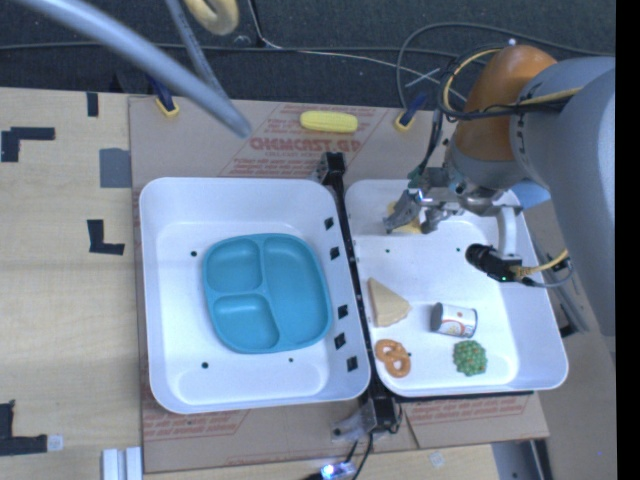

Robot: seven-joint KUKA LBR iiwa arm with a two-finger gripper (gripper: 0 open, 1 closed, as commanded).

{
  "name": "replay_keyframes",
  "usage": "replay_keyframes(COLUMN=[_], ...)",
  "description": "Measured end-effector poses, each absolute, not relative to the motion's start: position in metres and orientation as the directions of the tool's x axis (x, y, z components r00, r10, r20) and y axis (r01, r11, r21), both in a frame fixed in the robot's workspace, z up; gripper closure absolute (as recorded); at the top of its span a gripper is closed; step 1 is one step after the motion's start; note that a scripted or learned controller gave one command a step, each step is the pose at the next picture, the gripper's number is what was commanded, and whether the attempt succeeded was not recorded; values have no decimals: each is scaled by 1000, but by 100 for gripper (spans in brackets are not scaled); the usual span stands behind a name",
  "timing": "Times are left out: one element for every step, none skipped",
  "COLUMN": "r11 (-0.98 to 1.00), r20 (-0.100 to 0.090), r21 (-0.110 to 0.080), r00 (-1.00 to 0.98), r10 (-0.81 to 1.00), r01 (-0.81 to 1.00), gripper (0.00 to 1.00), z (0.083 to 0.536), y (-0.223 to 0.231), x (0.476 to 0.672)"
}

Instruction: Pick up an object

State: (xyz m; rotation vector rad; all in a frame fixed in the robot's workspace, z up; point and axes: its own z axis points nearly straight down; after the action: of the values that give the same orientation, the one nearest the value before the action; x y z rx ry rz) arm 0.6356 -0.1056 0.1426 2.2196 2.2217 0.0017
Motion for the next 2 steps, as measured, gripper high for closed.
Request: replay_keyframes(r11=[1,2], r20=[-1,-1], r21=[3,5], r00=[-1,-2], r10=[1000,1000], r01=[1000,1000], gripper=[100,100], z=[193,253], y=[-114,-106], x=[632,634])
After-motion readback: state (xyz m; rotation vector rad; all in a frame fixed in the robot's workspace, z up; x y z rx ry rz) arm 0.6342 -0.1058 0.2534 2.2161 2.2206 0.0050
